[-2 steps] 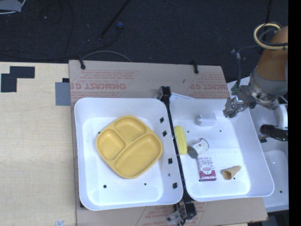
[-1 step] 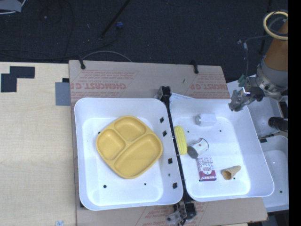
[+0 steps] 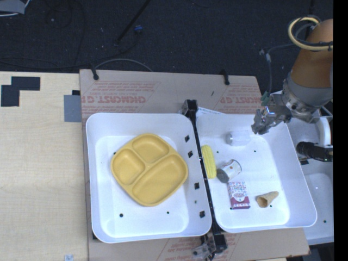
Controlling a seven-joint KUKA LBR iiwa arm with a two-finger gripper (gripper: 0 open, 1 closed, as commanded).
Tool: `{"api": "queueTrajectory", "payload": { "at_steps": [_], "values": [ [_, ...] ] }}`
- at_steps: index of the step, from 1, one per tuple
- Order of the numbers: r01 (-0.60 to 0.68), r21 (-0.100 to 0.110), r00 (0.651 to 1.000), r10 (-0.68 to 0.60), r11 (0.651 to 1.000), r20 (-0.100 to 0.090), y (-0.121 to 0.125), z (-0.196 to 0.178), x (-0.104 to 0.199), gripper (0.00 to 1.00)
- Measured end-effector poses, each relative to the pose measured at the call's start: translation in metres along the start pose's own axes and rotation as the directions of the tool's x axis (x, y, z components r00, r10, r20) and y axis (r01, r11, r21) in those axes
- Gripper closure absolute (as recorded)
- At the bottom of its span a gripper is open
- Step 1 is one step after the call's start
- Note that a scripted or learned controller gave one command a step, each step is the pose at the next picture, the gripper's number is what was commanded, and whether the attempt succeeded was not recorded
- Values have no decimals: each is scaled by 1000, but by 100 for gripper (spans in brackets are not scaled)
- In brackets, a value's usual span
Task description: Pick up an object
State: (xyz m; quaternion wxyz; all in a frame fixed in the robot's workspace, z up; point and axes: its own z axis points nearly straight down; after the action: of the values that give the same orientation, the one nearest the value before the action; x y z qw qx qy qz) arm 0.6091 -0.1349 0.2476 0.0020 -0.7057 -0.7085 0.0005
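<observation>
The right bin [image 3: 304, 200] holds the things to choose from. A corn [image 3: 207, 161] lies along its left wall, a small can [image 3: 229, 170] lies tipped just beside it, a carton [image 3: 238, 194] lies flat below the can, and a cone [image 3: 267, 199] rests to the right of the carton. A pale small cup [image 3: 235, 138] sits near the upper part, closest to the gripper [image 3: 262, 123].

The gripper hangs over the upper right corner of this bin, and nothing is between its fingers. If they are spread or closed I cannot tell from here.

I think the step now is the approach. To do it well, the arm should pick one thing that stands apart, perhaps the cone or the cup, come down straight above it, and close across its narrow side. The can and corn are too close together for an easy grasp.

The left bin [image 3: 103, 211] holds a yellow tray [image 3: 149, 169].
</observation>
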Motion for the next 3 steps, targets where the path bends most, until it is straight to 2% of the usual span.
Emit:
{"api": "queueTrajectory", "payload": {
  "at_steps": [2,3],
  "values": [
    [1,1,1000,-1,1000,0,-26,-12,102,100],
    [0,2,1000,0,1000,1,-38,-8,162,100]
  ]
}}
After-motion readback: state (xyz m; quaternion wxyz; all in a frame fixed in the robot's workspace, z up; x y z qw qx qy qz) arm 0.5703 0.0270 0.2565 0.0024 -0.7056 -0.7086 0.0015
